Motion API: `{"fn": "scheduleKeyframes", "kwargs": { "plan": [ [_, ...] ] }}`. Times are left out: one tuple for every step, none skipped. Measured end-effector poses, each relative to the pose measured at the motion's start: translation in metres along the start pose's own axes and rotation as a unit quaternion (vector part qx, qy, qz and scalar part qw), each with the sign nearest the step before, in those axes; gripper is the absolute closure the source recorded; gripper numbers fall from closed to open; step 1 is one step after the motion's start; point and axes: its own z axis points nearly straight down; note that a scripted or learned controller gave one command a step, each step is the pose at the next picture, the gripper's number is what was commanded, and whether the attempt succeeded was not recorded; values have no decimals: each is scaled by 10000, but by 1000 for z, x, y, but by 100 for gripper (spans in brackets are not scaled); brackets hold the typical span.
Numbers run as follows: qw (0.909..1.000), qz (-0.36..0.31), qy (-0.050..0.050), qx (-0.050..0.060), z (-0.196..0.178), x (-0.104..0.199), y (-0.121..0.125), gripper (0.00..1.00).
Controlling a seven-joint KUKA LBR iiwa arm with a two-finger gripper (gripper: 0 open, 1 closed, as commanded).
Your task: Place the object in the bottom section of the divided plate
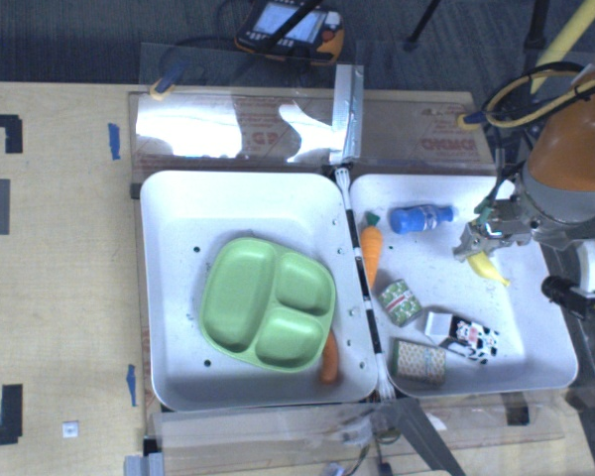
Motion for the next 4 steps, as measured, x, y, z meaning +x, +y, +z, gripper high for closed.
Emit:
{"fn": "scheduleKeyframes", "kwargs": {
  "plan": [
    [9997, -241, 10, 27, -18, 79, -60, 100],
    [9996, -274, 0, 10, -20, 41, -28, 100],
    [9977, 677, 0, 13, -18, 110, -18, 100],
    [9999, 144, 2, 12, -18, 183, 1, 100]
  ]
}}
